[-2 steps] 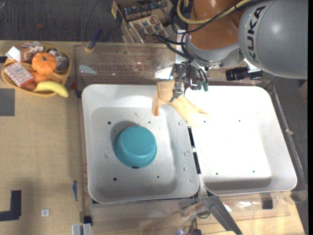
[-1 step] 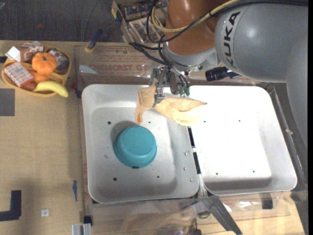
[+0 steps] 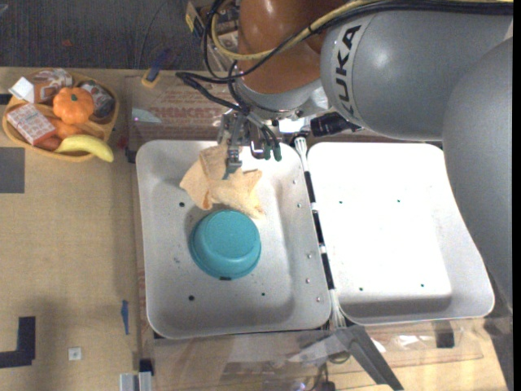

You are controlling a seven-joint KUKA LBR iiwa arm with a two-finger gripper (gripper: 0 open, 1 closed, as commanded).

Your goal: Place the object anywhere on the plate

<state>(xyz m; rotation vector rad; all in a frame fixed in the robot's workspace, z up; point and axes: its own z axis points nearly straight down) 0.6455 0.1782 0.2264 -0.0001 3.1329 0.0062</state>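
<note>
A crumpled tan cloth-like object lies in the left bin, in its far half. Just in front of it, touching its near edge, sits a round teal plate. My gripper hangs over the far edge of the tan object, under the orange wrist band. Its fingers stand apart and it is open; the left fingertip is at the object's upper fold, while the right one is over bare bin floor. Nothing is held between them.
The right bin adjoins the left one, with the grey arm crossing above its far corner. A basket of toy fruit stands on the bench at the far left. Cables hang behind the bins.
</note>
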